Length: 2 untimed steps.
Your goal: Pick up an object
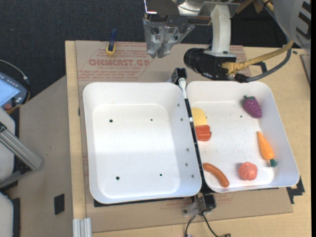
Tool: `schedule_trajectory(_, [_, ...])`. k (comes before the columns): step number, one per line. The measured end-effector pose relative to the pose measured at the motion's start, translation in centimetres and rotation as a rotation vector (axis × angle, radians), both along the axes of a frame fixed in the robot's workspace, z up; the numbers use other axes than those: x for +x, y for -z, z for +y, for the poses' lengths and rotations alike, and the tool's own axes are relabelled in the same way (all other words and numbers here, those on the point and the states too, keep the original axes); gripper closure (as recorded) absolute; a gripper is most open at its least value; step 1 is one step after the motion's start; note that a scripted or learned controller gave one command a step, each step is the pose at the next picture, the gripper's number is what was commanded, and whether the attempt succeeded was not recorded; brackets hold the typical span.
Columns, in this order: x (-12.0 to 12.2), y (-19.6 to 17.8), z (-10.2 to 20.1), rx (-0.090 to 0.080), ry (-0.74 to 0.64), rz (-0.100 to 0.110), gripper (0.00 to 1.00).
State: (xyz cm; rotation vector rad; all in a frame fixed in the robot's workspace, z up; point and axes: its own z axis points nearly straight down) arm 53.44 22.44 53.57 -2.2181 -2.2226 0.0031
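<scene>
Gripper (160,46) parked at 12 o'clock, high off both bins, holding nothing; finger gap unclear. Toys (252,106) untouched in right bin (284,147).

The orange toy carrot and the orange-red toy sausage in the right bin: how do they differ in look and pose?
The orange toy carrot tapers to a green end, while the orange-red toy sausage is rounded at both ends and of one colour. The carrot lies near the right wall of the right white bin, pointing almost along it; the sausage lies diagonally near the front wall. Both lie flat, untouched.
</scene>
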Motion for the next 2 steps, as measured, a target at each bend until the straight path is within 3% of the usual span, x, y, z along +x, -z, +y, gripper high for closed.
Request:
schedule_trajectory(1, [-3.7, 0.0, 0.0, 0.0, 0.0, 0.0, 1.0])
schedule_trajectory(2, [1.9, 0.2, 0.0, 0.001, 0.005, -0.006, 1.0])
